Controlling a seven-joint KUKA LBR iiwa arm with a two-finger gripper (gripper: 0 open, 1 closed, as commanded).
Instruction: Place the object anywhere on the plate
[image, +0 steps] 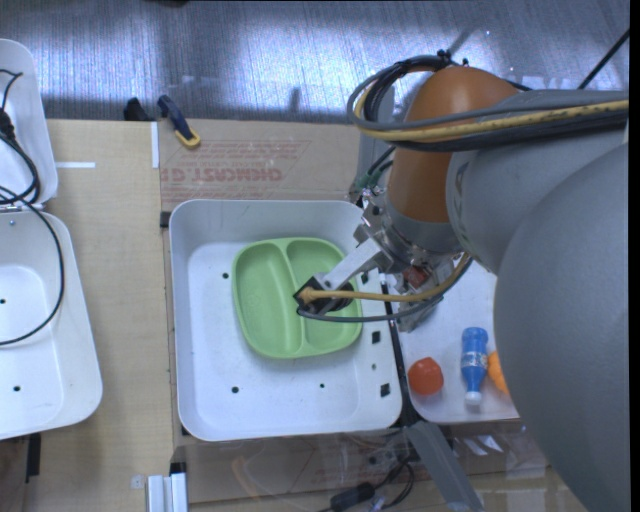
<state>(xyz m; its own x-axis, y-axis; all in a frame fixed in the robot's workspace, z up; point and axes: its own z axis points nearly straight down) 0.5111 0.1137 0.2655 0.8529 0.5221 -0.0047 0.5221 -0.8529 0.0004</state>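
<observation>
Item: gripper (404, 272), near the green plate (270, 300), right rim; grip state I cannot tell (the wrist (430, 165) hides it).
Object: probably the orange ball (425, 376) or blue bottle (473, 364), both in the right bin (440, 406).
Risk: releasing this near the rim lands it beside the plate.

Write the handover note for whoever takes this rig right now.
Gripper: above the shared edge of the two bins, by the plate's right side. Open or shut cannot be told, and nothing is seen held.
Green plate: lying in the white bin next to the arm.
Red-orange ball, blue and white bottle and orange item, the last partly hidden by the arm: in the right bin.
Done: no object placed on the plate yet.
Left: grasp one and set it on the plate.
</observation>
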